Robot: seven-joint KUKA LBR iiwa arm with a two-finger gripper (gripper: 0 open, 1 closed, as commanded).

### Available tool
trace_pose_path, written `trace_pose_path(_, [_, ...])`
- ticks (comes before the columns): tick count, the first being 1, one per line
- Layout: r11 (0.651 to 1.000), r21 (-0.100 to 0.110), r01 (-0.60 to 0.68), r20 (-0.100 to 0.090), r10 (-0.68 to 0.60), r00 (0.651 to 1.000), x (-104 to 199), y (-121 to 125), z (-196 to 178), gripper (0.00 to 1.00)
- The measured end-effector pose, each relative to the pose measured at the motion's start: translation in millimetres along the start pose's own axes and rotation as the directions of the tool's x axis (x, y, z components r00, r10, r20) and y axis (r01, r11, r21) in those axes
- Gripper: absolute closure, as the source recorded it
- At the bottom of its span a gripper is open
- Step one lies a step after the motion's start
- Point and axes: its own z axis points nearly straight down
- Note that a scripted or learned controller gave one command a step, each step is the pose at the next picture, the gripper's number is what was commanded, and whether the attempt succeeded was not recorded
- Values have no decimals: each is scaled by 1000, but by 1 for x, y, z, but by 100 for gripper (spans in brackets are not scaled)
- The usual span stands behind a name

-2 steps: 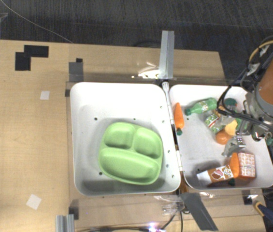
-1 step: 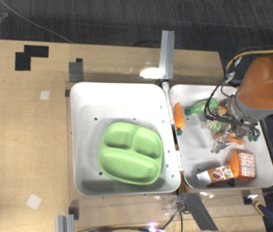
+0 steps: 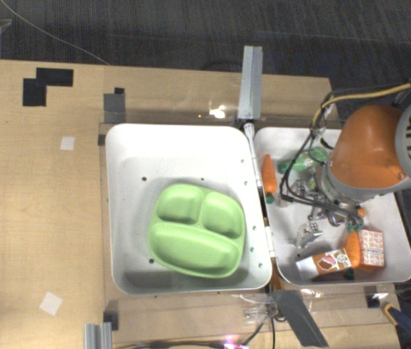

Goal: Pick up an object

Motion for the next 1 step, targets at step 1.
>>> trace_pose_path(1, [996,-2,86,-3,-86,996,-86,-26,4,0])
